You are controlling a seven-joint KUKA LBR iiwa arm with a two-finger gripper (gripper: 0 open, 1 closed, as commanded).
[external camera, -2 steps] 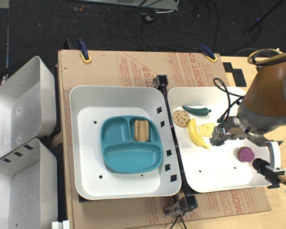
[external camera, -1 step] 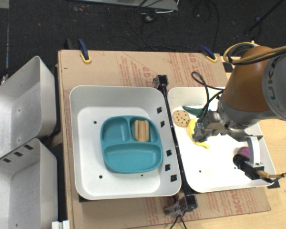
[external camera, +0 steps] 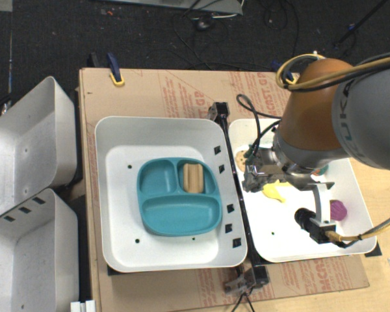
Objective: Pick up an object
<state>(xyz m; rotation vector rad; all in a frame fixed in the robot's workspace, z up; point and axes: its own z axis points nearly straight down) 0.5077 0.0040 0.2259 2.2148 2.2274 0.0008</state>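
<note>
Objects for picking are sitting across both bins, so let's sweep left to right. Over in the left bin [external camera: 110, 174], centre of the frame, a teal divided plate [external camera: 179, 197] is lying flat, and a tan wooden cylinder [external camera: 193, 177] is resting in its upper right compartment. Moving right, the right bin [external camera: 361, 194] is lying partly under the arm [external camera: 338, 116], which is reaching in from the right edge with its orange band bulging above the wrist. The gripper [external camera: 260, 174] is hanging low over the right bin's left side, and a yellow object [external camera: 273, 191] is lying just beside it, lower right; whether it is open or closed I cannot tell. Further right, a purple object [external camera: 338, 209] is sitting near the bin's right wall.
</note>
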